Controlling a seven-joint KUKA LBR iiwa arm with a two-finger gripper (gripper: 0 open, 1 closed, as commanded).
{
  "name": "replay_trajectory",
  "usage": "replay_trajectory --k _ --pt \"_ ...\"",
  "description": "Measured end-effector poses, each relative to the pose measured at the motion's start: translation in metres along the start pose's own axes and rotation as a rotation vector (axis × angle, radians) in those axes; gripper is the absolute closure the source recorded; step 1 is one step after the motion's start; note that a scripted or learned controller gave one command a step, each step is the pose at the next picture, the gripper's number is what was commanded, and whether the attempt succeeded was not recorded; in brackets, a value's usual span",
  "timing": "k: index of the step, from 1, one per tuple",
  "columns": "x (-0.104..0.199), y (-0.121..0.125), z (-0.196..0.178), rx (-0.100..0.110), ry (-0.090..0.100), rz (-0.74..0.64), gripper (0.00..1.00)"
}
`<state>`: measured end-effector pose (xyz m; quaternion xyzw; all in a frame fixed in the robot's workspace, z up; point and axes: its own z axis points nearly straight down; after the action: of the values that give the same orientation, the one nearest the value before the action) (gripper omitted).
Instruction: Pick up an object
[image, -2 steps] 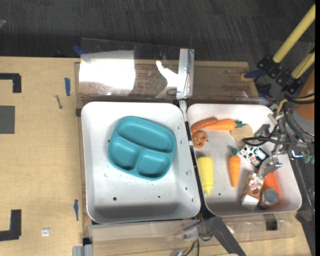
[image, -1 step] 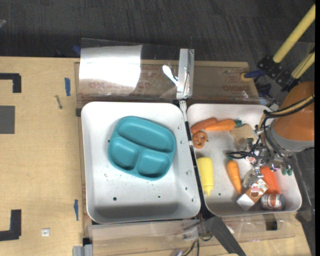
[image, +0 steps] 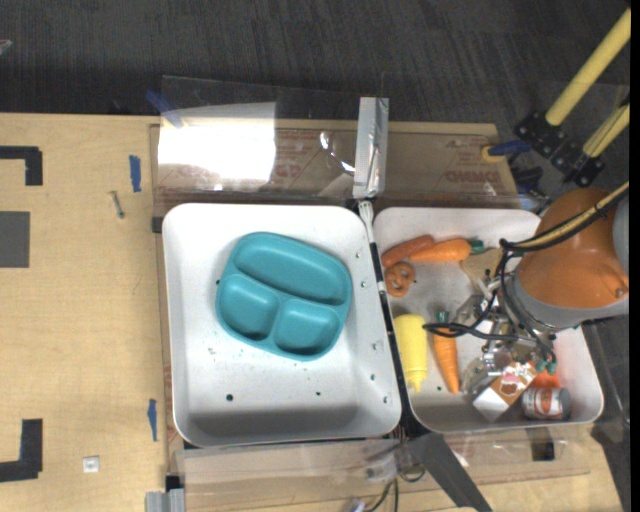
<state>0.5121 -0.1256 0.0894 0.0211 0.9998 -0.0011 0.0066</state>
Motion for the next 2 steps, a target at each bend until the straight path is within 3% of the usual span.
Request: replay_trajectory --k 1,2 --pt "0.024 0.024 -0.001 0.001 -0.003 0.096 0.00" --pt "-0.027 0.019 -0.056 -0.002 0.001 -0.270 0.00"
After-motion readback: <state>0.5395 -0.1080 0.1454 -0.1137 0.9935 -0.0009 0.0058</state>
